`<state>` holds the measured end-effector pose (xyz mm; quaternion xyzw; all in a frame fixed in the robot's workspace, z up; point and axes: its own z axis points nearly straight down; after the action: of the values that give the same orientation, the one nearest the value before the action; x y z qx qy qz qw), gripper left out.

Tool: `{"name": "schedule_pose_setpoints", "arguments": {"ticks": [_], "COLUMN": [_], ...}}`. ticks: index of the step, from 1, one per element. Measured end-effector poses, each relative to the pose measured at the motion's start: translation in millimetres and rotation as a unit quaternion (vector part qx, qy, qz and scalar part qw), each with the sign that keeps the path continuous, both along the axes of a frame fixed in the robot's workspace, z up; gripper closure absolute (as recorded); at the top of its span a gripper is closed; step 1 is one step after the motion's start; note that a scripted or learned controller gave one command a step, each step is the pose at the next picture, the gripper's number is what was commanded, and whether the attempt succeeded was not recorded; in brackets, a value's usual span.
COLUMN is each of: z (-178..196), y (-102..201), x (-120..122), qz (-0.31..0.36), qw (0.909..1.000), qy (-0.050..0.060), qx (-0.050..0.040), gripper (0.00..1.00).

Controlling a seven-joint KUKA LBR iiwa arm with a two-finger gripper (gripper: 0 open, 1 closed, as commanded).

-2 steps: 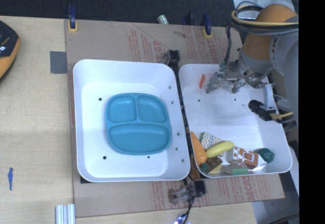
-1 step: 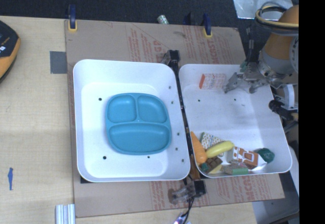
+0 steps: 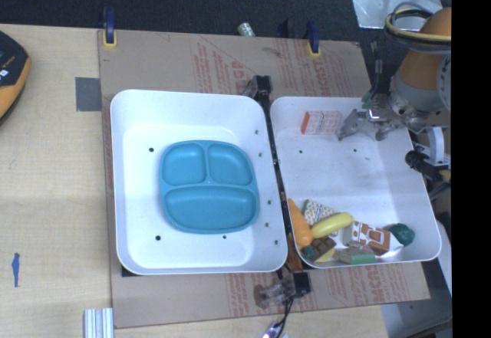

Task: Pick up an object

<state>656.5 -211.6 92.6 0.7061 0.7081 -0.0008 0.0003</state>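
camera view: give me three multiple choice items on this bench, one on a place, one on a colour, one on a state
1. Where does the pile of small toys lie?
A. near end of the right bin
B. on the divided plate
C. far end of the left bin

2. What colour is the divided plate in the left bin?
A. red
B. blue
C. yellow

3. How does the pincer stand?
A. gripping the banana
B. over the left bin
C. at the far end of the right bin, beside the small carton

Key: 1 A, the toys crowd the near edge; 2 B, the plate is light blue; 3 C, the pincer sits just right of the carton.
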Motion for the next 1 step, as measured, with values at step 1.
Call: {"name": "schedule_pose_setpoints", "arguments": {"ticks": [1], "z": [11.2], "y": [-0.3], "x": [0.5], "qz": [0.001], "qw": [1.0000], "qy": [0.000], "qx": [-0.0006], "gripper": [1.00]}}
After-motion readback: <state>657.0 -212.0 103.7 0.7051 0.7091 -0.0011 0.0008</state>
